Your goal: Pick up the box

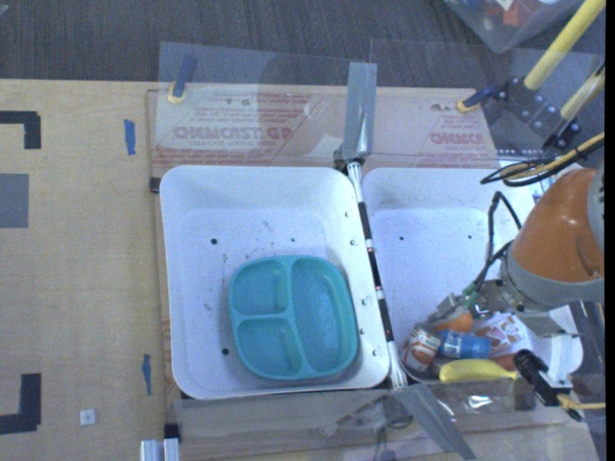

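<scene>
The claw (473, 301) hangs low over the right bin (423, 229), toward five o'clock; its grip I cannot tell; the box (502, 332) lies just beneath, amid clutter crowding that bin's near edge; the far half lies open.

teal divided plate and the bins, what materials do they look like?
Teal plate: probably moulded plastic, smooth satin finish; soft glare, rounded compartment ridges. Left bin and right bin: look like thin formed white plastic, matte, scuffed with dark specks; rounded corners. Could be coated metal, can't tell.
</scene>
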You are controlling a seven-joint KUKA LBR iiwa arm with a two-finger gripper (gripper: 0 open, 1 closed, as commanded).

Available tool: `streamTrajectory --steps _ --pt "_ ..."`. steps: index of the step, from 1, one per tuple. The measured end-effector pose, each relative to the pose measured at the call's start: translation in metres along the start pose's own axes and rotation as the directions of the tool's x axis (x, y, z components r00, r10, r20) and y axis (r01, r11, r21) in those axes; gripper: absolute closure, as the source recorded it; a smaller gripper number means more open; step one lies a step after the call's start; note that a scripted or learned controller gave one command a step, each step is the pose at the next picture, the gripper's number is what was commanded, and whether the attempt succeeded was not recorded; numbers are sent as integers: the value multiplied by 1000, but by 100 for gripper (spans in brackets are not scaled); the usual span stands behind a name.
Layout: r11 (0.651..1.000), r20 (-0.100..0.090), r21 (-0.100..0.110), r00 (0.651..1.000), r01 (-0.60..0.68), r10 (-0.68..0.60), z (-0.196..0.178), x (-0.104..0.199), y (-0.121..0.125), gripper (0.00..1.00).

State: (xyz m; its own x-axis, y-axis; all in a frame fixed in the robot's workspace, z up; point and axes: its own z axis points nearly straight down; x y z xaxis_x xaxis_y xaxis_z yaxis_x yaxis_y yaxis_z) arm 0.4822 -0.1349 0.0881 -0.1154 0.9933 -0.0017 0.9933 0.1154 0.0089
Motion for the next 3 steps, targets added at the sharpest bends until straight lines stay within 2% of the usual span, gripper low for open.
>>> streamTrajectory --steps 1,2,3 --pt "1000 3 -5 1000 -4 4 -11 -2 1 100" --pt "972 1 0 972 235 -235 0 -36 49 100" --pt "972 2 1 972 234 -234 0 -37 49 0"
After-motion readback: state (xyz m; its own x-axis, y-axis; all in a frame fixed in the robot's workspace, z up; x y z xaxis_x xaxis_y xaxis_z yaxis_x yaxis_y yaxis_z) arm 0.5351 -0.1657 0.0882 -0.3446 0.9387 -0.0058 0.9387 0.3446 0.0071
